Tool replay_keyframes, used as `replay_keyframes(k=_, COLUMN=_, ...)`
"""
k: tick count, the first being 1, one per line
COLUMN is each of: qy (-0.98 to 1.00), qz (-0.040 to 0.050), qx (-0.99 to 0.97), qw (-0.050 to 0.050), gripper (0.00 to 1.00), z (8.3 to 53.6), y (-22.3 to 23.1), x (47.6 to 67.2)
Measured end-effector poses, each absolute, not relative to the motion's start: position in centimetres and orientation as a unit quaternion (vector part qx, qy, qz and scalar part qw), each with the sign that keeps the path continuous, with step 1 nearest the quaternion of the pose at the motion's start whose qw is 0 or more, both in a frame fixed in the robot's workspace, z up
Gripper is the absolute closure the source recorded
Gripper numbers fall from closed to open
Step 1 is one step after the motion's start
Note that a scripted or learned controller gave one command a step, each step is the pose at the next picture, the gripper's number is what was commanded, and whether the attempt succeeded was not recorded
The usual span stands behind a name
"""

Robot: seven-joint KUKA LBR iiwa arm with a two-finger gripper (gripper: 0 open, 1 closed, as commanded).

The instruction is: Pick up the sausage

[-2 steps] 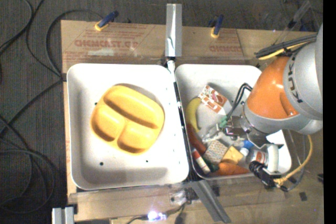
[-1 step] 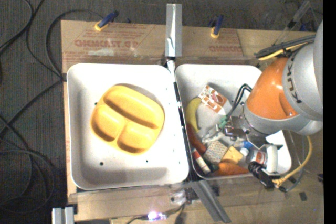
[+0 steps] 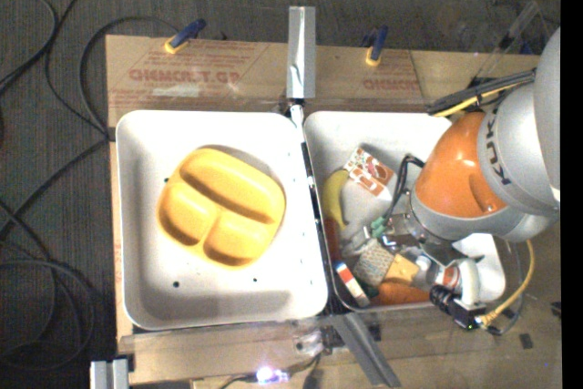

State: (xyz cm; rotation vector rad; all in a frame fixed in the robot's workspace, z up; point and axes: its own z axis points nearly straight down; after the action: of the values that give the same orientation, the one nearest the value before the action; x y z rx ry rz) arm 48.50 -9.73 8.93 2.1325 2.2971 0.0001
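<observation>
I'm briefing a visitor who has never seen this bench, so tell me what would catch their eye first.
The big yellow divided plate lying in the left bin stands out most. Next comes the grey arm's orange band, hanging over the right bin. Under it, the end effector sits low among a clutter of small items, including a yellow banana and a red-and-white carton.

Yellow plate (image 3: 221,206) in left bin (image 3: 137,287), claw (image 3: 387,249) over cluttered right bin (image 3: 401,127)
</observation>
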Motion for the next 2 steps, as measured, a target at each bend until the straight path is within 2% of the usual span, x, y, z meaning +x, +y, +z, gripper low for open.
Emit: replay_keyframes(k=2, qy=0.728, qz=0.0020, qx=0.685, qw=0.003, gripper=0.00, z=8.89, y=-9.79, x=48.56)
